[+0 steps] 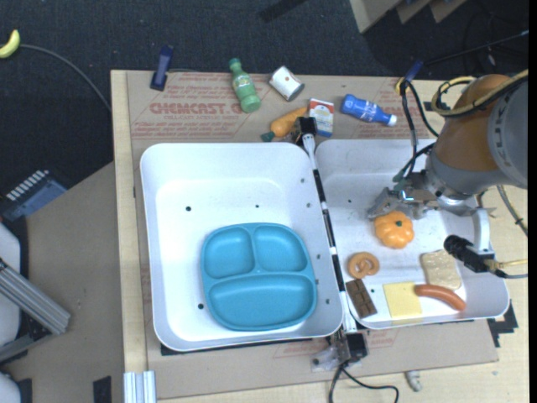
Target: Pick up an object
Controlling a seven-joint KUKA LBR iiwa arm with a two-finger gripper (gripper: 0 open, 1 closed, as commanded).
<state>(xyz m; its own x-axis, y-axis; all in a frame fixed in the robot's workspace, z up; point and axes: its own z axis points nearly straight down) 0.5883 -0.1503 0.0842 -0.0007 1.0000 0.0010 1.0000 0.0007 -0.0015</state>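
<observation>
My gripper [396, 207] hangs low in the right bin [352, 170], right above an orange toy pumpkin [394, 230] and touching or nearly touching its top. The pumpkin rests on the bin floor. Below it lie a small pretzel [363, 264], a brown chocolate bar [361, 297], a yellow cheese slice [402, 300], a piece of bread [440, 269] and a red sausage [438, 295].
The left bin [168, 175] holds a blue divided plate [257, 275]. On the cardboard behind the bins lie a green bottle [244, 86], a blue bottle [367, 110], a white can [286, 82], a small carton [320, 116] and a blue marker [161, 67].
</observation>
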